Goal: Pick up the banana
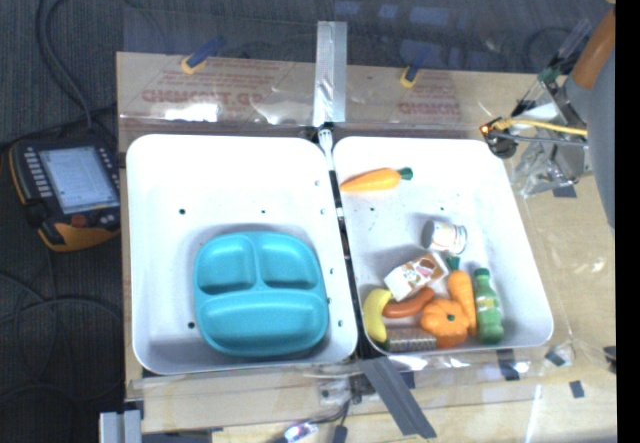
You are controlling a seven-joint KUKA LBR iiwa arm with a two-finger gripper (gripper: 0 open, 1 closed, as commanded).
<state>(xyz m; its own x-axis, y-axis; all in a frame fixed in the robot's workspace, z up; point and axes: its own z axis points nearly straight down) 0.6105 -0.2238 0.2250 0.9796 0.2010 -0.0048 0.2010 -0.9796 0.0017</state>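
The banana (375, 317) is yellow and lies at the front left corner of the right bin (505, 221), pressed against a cluster of other toy foods. A red sausage (410, 307) and a white carton (415, 276) lie right beside it. My gripper (543, 163) hangs at the far right, over the right bin's back right rim, well away from the banana. It looks blurred against the bench. The arm's orange band (598, 46) sits above it near the view's top right.
A blue divided plate (262, 293) lies in the left bin (170, 181). In the right bin are a carrot (372, 180) at the back, a small can (446, 235), a second carrot (460, 289), an orange fruit (447, 323) and a green bottle (487, 306). A pendant (65, 186) lies off the bench's left.
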